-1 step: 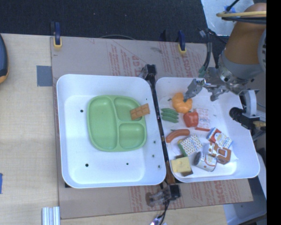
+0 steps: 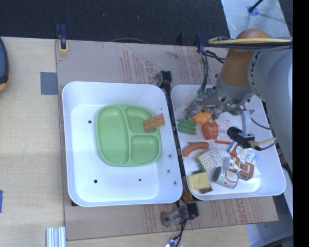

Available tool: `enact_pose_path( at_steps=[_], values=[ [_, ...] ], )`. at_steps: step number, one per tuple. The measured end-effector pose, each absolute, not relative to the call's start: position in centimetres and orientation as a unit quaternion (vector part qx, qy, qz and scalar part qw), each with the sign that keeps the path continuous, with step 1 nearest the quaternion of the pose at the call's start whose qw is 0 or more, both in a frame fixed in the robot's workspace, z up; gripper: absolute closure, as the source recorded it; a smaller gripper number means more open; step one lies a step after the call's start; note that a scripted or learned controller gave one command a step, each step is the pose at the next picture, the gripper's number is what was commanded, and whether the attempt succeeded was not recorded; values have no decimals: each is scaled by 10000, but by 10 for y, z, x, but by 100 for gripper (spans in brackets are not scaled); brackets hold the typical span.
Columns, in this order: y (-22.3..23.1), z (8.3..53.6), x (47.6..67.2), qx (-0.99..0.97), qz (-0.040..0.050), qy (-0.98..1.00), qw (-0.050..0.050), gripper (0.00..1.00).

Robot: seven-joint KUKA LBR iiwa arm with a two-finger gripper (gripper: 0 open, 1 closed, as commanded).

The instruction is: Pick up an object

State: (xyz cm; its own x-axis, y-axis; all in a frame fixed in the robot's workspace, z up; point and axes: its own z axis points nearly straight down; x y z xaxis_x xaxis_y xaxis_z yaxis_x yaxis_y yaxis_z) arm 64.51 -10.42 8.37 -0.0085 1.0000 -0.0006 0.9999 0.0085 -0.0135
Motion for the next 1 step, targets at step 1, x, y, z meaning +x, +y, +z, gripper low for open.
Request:
enact_pose_path(
  at_steps=[1],
  values=[
    [-106,102,647,-7038,28,-7104,10,100]
  ],
)
